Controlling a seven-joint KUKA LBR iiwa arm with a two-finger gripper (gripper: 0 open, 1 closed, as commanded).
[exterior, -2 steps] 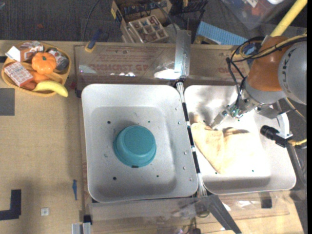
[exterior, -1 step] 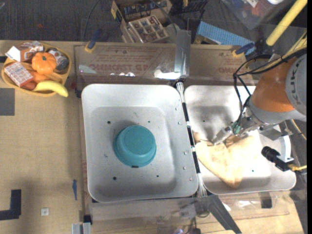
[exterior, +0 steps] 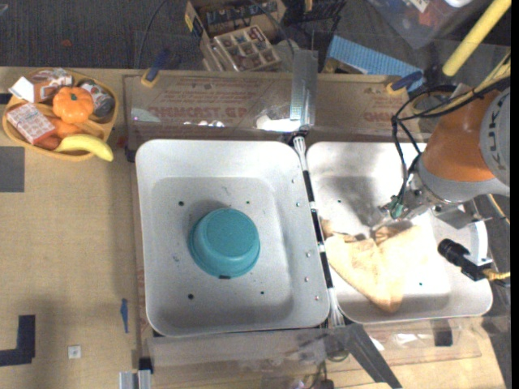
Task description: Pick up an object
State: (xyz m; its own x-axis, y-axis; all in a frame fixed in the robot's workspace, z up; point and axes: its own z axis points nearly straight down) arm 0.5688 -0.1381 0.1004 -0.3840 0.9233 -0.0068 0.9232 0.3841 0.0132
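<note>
Camera view showed the gripper (exterior: 388, 221) touching a limp tan cloth (exterior: 369, 267) (finger state indiscernible); pinching a raised fold would suit.

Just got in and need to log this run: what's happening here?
The arm has reached into the right bin, with its gripper low at the upper edge of a tan cloth. Whether it has hold of the cloth isn't clear. A teal bowl sits upside down in the left bin, untouched.

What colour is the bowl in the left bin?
Teal, seen in the camera view: the bowl sits upside down.
</note>
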